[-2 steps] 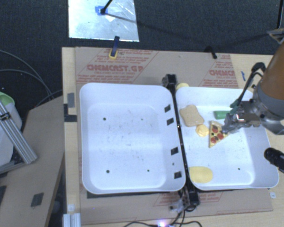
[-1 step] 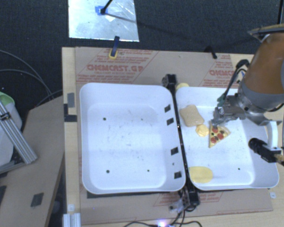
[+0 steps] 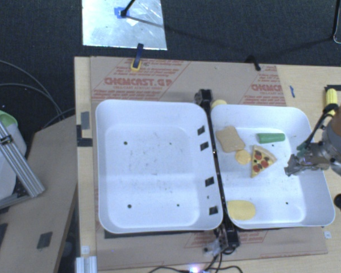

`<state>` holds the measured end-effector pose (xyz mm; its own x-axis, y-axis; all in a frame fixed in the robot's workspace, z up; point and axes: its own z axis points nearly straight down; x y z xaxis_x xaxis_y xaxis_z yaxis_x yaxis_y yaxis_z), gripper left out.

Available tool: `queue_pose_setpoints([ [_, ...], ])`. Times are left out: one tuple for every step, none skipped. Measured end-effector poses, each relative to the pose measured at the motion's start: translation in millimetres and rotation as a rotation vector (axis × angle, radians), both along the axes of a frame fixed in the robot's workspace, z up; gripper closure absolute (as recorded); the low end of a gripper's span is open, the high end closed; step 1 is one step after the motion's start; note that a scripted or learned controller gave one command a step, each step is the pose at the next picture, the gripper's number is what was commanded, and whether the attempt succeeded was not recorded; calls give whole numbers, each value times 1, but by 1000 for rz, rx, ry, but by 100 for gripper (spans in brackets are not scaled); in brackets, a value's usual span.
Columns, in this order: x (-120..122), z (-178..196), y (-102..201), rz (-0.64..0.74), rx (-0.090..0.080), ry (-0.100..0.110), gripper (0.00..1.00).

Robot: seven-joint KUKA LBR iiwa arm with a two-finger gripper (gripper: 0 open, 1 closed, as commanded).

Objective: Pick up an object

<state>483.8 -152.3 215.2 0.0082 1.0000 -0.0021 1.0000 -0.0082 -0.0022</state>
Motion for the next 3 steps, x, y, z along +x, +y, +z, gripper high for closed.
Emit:
queue_pose_setpoints([
  [2, -42, 4, 9, 2, -1, 100],
  [4, -47, 58, 16, 5, -2, 100],
  [5, -30, 124, 19, 4, -6, 100],
])
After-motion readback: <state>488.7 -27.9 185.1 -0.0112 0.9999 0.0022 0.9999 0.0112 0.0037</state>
